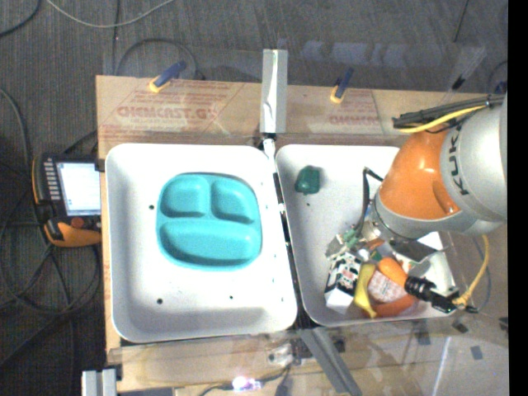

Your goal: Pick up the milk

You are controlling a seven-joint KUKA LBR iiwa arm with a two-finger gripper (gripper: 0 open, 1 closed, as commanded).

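The milk (338,281) is a small white carton with dark print. It lies near the front of the right bin (318,304), at the left edge of a heap of items. The arm's orange band and grey wrist hang over the bin's right half. My gripper (358,239) points down just above and right of the carton, mostly hidden under the wrist. I cannot tell whether it touches the carton.
A yellow banana (363,294) and an orange-red item (391,292) lie against the carton's right side. A dark green object (308,179) sits at the right bin's back left. The left bin (132,304) holds a teal divided plate (209,220).
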